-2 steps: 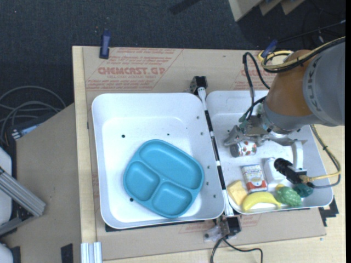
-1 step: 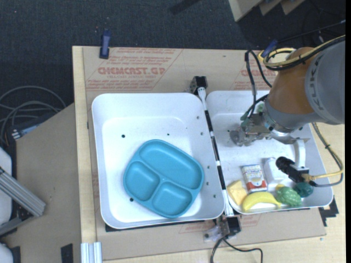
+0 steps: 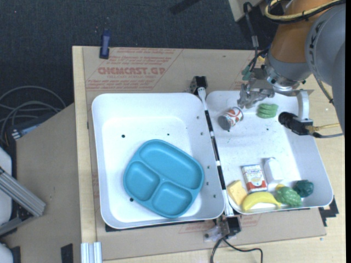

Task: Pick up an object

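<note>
Dark carpet surrounds the tabletop (image 3: 137, 64), which carries two white bins. Within the right bin (image 3: 307, 152), a small red-and-white can (image 3: 232, 117) lies on its side near the far left corner, just below and left of the tool (image 3: 250, 97). Whether the tool's fingers are apart or together cannot be told. From the right, the grey arm (image 3: 307, 32) slants down over the bin's far edge. A green item (image 3: 267, 110) sits just right of the tool. Along the bin's near edge lie a carton (image 3: 254, 177), banana (image 3: 259, 201) and green produce (image 3: 289, 195). In the left bin (image 3: 109, 114) rests a blue divided plate (image 3: 163, 177).
</note>
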Available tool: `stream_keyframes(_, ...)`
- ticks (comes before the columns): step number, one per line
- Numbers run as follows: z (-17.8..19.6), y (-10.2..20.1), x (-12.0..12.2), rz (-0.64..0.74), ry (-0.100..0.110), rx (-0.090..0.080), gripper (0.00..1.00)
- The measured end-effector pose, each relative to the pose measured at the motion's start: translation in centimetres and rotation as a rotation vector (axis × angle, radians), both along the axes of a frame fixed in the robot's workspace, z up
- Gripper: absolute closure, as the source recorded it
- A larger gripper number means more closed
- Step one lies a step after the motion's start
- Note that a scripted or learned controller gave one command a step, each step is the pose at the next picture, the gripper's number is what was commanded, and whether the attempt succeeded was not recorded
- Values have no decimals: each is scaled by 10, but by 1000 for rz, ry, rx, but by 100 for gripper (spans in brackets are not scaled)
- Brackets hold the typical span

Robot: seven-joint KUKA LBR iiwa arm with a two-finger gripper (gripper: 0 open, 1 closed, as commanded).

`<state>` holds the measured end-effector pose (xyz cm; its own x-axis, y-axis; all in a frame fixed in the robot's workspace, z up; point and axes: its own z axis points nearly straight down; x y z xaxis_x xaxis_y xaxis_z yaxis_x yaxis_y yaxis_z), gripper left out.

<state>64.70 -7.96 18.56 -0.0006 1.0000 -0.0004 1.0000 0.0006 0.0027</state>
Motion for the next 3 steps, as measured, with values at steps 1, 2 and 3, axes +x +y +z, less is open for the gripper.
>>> stream_keyframes(1, -1, 14, -19, 0, 5, 1, 100)
stream_keyframes(2, -1, 1, -4, -1, 0, -1, 100)
stream_keyframes(3, -1, 2, -4, 0, 1, -1, 0)
